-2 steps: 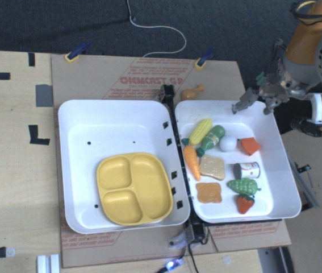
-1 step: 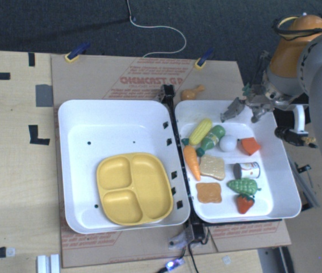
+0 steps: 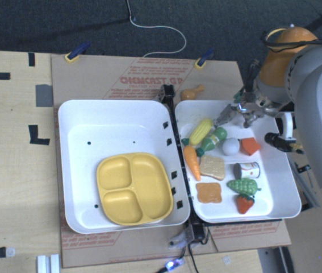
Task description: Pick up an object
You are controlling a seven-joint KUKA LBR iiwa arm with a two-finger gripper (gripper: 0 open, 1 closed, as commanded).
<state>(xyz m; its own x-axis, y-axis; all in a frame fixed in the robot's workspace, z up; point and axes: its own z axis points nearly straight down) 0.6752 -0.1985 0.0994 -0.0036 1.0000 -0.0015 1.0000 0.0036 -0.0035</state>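
The right bin [image 3: 280, 209] holds several toy foods: a yellow corn cob [image 3: 200, 131], an orange carrot [image 3: 192, 162], a green vegetable [image 3: 212, 139], a white egg [image 3: 230, 147], an orange-red block [image 3: 250, 146], a bread slice [image 3: 212, 167], a small can [image 3: 247, 170], a brown cookie [image 3: 209, 193], a green bumpy piece [image 3: 242, 186] and a red strawberry [image 3: 244, 203]. My gripper [image 3: 234, 119] hangs over the bin's far end, just beyond the egg and the block. Its fingers [image 3: 223, 116] stand apart with nothing between them.
The left bin [image 3: 75, 124] holds a yellow divided plate [image 3: 134, 187]. A small tan toy [image 3: 192, 91] lies on the cardboard behind the bins. The arm's grey body [image 3: 314, 95] fills the right side over the bin's edge.
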